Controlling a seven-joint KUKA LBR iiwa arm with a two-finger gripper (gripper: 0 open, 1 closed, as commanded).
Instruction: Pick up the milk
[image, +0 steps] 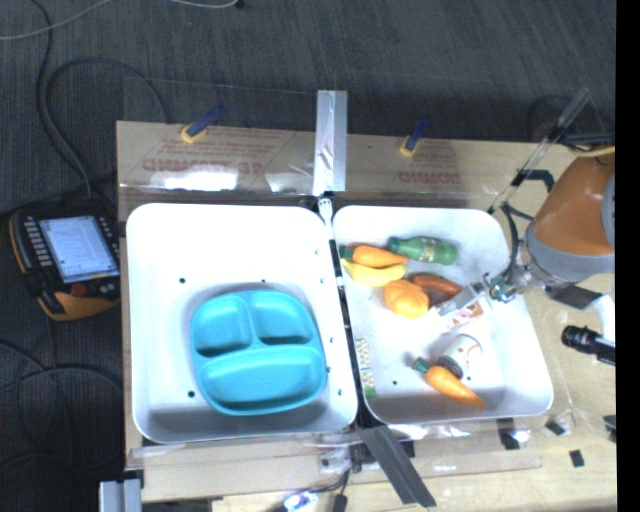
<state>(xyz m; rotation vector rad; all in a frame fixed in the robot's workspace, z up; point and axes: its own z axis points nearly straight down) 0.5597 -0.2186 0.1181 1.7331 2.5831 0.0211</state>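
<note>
**A:** What do you have in the left bin (160, 250)?

**B:** You have a blue divided tray (260, 350) there, three compartments, lying flat toward the near side.

**A:** And in the right bin (520, 390)?

**B:** Look near its far wall: a green bottle (424, 248) lies on its side, with a yellow banana (370, 268) just beside it. An orange fruit (405, 297) touches a brown piece (432, 285). Toward the near wall you see a carrot (450, 383).

**A:** Anything off the counter (150, 140)?

**B:** To your far left a handheld pendant (65, 255) with a lit screen rests on the dark floor, its cable looping away. Two blue-and-yellow clamps (200, 124) sit on the counter's far edge.
</note>
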